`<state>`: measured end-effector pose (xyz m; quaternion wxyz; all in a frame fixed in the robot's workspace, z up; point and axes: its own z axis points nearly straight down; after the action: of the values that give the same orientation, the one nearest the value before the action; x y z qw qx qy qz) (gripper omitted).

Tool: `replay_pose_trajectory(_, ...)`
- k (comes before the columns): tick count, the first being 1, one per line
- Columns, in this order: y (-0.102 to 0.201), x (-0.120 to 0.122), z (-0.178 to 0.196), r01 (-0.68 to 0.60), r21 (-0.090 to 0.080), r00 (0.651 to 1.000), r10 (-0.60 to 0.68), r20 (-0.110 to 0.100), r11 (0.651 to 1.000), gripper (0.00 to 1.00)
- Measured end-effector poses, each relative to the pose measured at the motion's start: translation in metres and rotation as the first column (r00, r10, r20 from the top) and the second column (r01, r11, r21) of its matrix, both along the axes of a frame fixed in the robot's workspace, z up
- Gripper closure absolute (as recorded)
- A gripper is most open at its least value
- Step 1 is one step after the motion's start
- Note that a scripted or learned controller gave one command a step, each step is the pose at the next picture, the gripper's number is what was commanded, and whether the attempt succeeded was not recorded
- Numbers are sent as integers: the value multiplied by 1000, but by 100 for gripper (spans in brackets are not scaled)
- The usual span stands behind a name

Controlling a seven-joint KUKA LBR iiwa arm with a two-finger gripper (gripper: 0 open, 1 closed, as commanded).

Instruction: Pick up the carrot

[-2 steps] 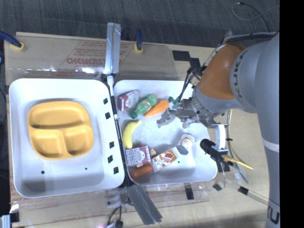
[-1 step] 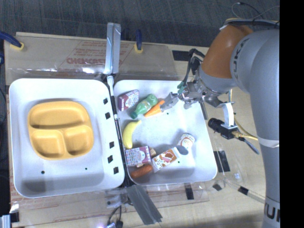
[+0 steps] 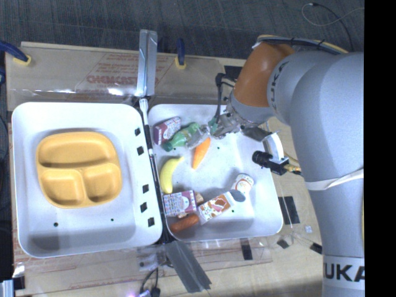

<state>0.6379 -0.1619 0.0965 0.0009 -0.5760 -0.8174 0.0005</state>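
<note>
2 white bins sit side by side on the bench. Left bin has a yellow divided tray in it. Right bin is the busy one: the carrot lies tilted near the middle of its upper half, fat end down-left, tip pointing up-right toward the gripper. Gripper is at the top of that bin, just beside the carrot's tip and next to a green bottle; honestly can't tell how it's set from this angle, and nothing is visibly pinched in it. Carrot looks to be resting on the bin floor. Around it: a dark carton upper left, a banana to the left, a small white cup lower right, a milk carton, another little box and a sausage along the bottom edge. The grey arm comes in from the right.
</note>
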Motion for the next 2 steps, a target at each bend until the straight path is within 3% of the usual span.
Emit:
replay_pose_trajectory(1, 0, -37, -5, -192, 1, 981, 192, -2, 981, 0)
replay_pose_trajectory(2, 10, 18, -5, -149, -1, 989, 149, -4, 989, 0)
